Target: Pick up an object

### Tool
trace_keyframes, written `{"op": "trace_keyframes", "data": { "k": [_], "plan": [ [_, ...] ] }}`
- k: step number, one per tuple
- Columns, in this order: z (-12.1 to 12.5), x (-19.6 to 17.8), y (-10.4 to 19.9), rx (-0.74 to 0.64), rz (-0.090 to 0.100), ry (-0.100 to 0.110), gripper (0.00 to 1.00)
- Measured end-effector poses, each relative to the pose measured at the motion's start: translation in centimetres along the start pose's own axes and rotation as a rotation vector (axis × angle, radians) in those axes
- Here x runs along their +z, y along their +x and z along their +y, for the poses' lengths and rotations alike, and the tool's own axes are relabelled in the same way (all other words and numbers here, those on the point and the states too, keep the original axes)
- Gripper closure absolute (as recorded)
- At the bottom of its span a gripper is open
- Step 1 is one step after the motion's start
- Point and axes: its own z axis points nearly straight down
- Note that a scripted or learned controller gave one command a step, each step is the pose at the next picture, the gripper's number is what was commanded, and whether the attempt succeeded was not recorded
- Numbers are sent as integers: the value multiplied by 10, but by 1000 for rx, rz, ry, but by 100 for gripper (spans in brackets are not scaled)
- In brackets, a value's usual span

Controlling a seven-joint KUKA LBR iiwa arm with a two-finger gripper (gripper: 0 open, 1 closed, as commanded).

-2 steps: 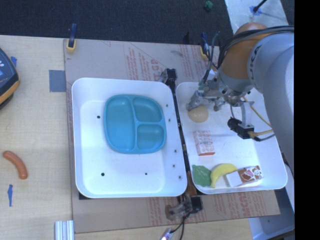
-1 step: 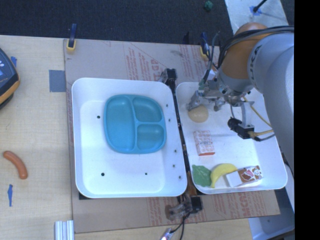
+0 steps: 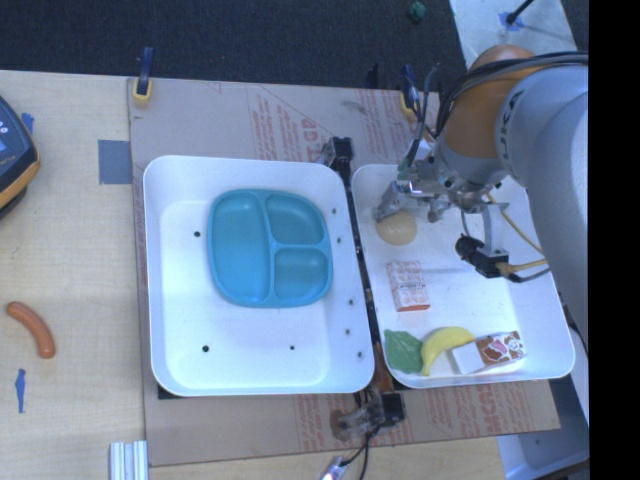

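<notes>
Left bin [image 3: 160, 268]: only the blue divided plate [image 3: 270, 248], wide bare floor around it. Right bin [image 3: 545, 298]: my arm [image 3: 530, 118] crowds its far end. My gripper [image 3: 400, 203] sits just above the tan round object [image 3: 397, 230]; finger opening not discernible. Packet [image 3: 407, 285] mid-bin; green piece [image 3: 404, 351], banana [image 3: 445, 345], carton [image 3: 492, 353] along the near wall.

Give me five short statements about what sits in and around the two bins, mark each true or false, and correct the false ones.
1. The blue divided plate lies in the left bin. True.
2. The banana lies in the left bin. False: it lies in the right bin, near its front edge.
3. The gripper is over the right bin's far end, beside the tan round object. True.
4. The sausage lies on the plate. False: it lies on the bench, left of both bins.
5. The small red-and-white packet lies in the right bin. True.
</notes>
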Motion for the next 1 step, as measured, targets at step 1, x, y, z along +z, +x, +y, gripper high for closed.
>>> {"op": "trace_keyframes", "data": {
  "k": [1],
  "plan": [
    [0, 0, 2, -3, 0, 1, 0]
  ]
}}
